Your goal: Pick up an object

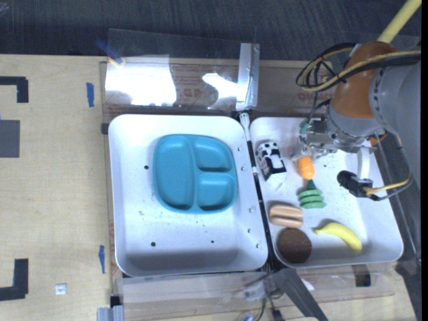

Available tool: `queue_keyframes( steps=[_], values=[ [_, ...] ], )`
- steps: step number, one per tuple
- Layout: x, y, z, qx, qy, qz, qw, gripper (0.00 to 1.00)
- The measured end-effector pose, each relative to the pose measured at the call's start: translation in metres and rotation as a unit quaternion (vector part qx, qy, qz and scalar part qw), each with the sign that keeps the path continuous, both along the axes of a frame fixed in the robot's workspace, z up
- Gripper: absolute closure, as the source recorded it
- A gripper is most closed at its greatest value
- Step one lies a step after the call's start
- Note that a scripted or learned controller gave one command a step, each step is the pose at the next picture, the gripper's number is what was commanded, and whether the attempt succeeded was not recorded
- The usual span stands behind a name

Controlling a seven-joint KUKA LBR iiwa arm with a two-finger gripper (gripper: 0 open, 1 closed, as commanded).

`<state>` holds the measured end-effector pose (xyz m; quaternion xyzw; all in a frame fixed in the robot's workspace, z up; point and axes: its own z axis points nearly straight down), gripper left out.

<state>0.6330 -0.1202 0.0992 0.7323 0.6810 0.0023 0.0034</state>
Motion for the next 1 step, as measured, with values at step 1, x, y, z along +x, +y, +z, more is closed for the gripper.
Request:
queue_keyframes(
  steps=[1],
  values=[
    [0.0363,0.0549,0.0908,0.0007,-0.001,0.055,0.9985,1.00]
  ],
)
